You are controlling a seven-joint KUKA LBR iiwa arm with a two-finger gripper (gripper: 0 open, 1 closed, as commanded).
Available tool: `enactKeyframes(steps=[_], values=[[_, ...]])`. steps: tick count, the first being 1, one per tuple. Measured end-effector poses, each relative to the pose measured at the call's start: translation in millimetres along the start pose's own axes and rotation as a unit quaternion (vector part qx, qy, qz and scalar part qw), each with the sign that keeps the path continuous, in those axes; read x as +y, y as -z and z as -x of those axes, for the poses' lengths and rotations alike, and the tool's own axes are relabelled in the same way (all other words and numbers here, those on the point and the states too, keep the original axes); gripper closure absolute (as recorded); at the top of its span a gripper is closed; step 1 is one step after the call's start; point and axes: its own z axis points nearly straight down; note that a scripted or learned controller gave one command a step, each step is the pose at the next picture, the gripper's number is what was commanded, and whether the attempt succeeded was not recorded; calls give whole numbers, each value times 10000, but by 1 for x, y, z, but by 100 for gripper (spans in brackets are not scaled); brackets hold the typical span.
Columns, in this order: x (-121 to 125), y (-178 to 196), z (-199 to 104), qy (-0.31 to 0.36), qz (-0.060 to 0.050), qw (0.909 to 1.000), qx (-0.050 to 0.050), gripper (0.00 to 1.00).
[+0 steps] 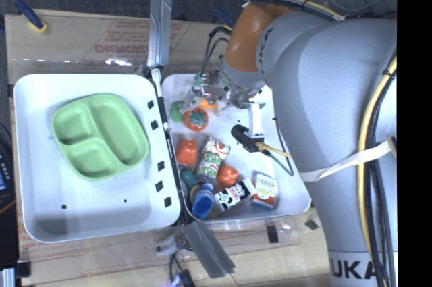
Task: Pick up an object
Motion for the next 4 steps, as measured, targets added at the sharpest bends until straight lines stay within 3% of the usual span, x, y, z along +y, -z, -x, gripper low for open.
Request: enactKeyframes(steps=[2, 3, 4], values=[[0, 0, 0, 0, 0, 10000, 0, 0], [0, 11, -1, 21, -7, 10000, 2, 100], [-3, 151, -77, -246, 54, 9997, 8, 100]])
